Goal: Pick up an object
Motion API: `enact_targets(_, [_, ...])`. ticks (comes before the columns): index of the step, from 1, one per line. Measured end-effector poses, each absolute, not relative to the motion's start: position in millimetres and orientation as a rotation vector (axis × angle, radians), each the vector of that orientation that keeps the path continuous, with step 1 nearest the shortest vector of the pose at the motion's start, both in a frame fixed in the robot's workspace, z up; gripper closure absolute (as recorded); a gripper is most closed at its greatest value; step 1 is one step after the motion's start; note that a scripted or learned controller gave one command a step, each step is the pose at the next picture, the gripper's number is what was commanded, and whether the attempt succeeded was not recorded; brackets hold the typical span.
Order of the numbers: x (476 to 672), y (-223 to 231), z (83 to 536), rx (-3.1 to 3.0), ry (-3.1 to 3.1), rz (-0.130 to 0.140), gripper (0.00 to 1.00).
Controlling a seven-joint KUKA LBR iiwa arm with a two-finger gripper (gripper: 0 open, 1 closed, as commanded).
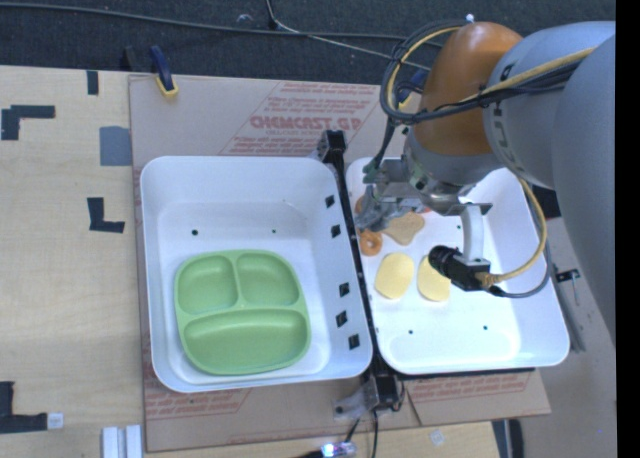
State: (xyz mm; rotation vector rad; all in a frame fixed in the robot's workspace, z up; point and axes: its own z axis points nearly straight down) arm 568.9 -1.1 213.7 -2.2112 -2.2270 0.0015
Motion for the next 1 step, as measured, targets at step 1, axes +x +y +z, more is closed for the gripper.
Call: enact_targets(1, [556.7,53.5,226.5,-2.211,-2.228,-0.001,1.00])
